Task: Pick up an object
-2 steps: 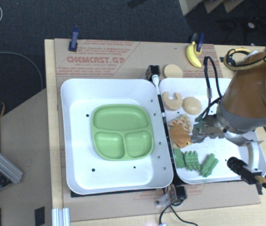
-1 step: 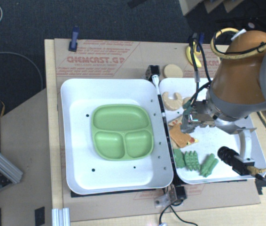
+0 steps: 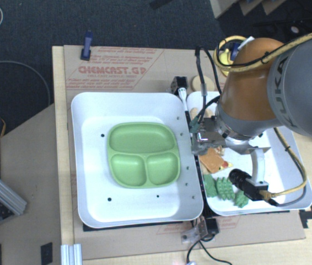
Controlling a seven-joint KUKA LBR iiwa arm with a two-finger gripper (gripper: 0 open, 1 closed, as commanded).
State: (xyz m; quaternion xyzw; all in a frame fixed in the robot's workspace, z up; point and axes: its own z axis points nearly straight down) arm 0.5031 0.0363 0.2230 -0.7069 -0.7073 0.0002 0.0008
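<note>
Camera view: two bins [image 3: 84, 148], one green plate [image 3: 142, 153], one green toy [image 3: 222, 189]; end effector [image 3: 211, 142] state indiscernible.

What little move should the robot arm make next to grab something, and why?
Probably sink a little, straight down toward the orange flat piece. That piece lies in the right bin just below the wrist of the arm, closer than anything else. The green bumpy toy sits right beside it, so a sideways move might bump that.
</note>
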